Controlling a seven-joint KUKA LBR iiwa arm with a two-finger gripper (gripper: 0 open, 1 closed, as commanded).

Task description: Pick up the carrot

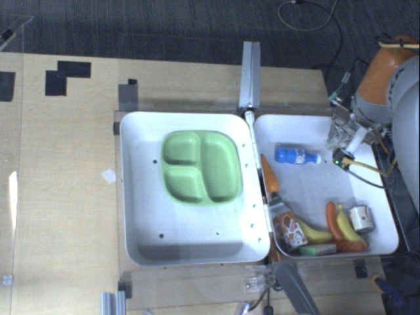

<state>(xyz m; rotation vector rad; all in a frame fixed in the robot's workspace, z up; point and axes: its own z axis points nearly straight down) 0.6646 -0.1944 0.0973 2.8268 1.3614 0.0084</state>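
Gripper over the right bin, carrot by the divider

The gripper (346, 142) hangs over the right bin's (387, 241) far right corner; whether it is clenched, I cannot tell. Just left lies a blue bottle (296, 155). The carrot (269, 176) rests against the bin's left wall.

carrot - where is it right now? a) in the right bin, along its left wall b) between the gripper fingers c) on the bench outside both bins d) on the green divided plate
a: the carrot lies in the right bin, lengthwise against the wall it shares with the left bin, apart from the green plate and from the gripper at the bin's far right corner.
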